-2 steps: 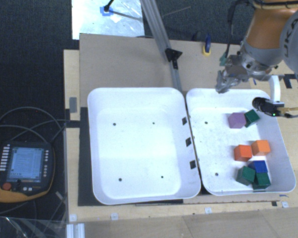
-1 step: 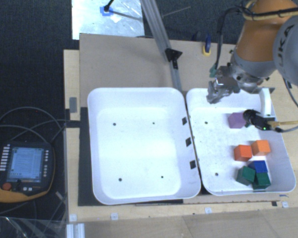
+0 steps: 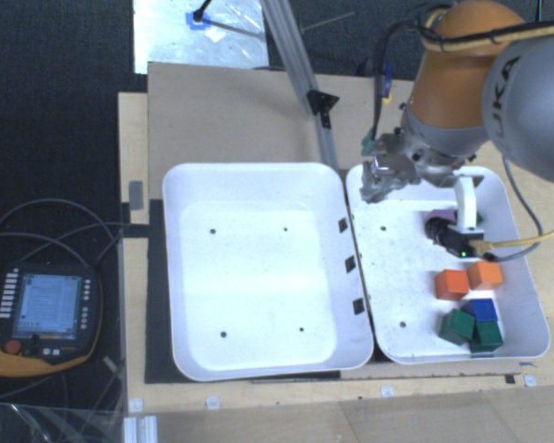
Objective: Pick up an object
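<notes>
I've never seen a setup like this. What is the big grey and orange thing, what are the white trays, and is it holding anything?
The grey and orange thing is a robot arm, seen from one camera fixed above the bench, looking down at a slant. At its end is a gripper, a metal hand with two fingers, which hangs over the far left corner of the right bin. I see nothing between its fingers, and I cannot tell if they are open. Two shallow white bins sit side by side. The right bin's near right corner has small blocks: two orange, one blue, two green. The left bin lies beside it. The handset at far left is likely the arm's controller.
</notes>
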`<action>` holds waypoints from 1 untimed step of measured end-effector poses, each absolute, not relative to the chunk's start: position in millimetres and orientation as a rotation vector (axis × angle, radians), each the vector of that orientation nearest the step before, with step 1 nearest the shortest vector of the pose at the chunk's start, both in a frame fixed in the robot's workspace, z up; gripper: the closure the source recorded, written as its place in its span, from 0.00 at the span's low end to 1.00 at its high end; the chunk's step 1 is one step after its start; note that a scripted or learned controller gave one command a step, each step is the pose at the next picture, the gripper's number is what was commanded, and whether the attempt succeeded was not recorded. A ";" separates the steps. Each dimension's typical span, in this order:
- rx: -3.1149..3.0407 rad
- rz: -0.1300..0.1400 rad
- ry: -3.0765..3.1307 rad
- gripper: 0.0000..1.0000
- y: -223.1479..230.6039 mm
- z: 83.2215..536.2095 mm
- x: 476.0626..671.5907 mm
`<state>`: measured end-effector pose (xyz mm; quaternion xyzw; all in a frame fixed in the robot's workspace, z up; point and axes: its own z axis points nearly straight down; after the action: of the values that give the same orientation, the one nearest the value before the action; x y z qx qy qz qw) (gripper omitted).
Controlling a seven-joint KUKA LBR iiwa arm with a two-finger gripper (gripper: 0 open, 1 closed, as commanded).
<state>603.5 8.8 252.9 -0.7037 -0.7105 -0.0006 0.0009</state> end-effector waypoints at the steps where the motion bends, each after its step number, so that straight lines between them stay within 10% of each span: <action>1: -2.210 0.001 -2.228 1.00 46.2 243.2 564.6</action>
<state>564.6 46.2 243.2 -0.7042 -0.7100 0.0004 0.0016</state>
